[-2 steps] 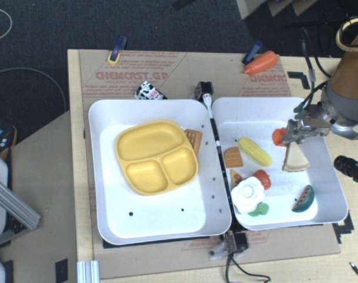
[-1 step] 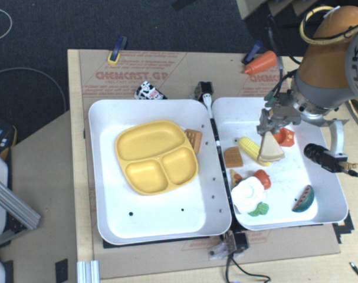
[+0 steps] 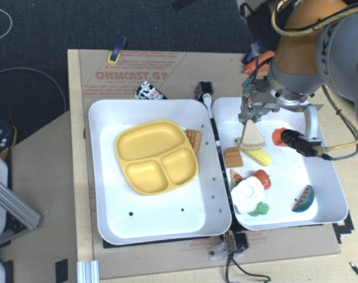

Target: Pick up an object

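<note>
1. Two shallow white bins sit side by side on a pale board: left bin (image 3: 167,212) and right bin (image 3: 285,175).
2. Grey arm with orange band (image 3: 305,34) reaches in from the right. Its claw (image 3: 249,115) hangs over the rear left part of the right bin, close to the wall shared with the left bin.
3. Claw state: cannot tell whether it is spread or pressed together, as the tip is too cluttered to read.
4. Pale tan wedge-shaped toy piece (image 3: 253,138) sits directly under the claw, its narrow top meeting the claw's tip. Pinched or merely touched: cannot tell.
5. Just in front of the wedge are a yellow toy corn cob (image 3: 259,156) and, beside it on the left, a brown square toy cracker (image 3: 233,157).
6. Nearer the front are a red toy tomato (image 3: 262,179), a white toy fried egg (image 3: 247,194) and a small green toy piece (image 3: 259,209). A toy watermelon slice (image 3: 304,198) lies well apart at the front right.
7. Small orange-red round piece (image 3: 277,136) lies right of the wedge.
8. Left bin holds a yellow three-compartment plastic plate (image 3: 157,157), with a brown ridged toy wafer (image 3: 194,139) touching its right rim.
</note>
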You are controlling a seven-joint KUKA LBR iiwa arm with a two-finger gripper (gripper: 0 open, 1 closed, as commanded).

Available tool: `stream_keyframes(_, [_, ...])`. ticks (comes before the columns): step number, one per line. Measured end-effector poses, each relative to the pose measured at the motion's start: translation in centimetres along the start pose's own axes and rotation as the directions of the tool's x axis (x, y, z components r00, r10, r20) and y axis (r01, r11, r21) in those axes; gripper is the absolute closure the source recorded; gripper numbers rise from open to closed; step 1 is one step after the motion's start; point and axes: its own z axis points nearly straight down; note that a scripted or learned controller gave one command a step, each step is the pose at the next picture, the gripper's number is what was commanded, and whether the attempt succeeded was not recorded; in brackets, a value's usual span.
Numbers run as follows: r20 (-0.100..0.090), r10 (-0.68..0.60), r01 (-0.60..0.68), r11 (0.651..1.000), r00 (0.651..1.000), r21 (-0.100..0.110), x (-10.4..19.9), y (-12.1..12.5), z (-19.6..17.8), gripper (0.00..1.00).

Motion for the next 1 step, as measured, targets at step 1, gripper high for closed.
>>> stream_keyframes(1, [-0.001, 0.005, -0.005, 1.000, 1.000, 0.008, -0.52, -1.27, 0.11, 1.00])
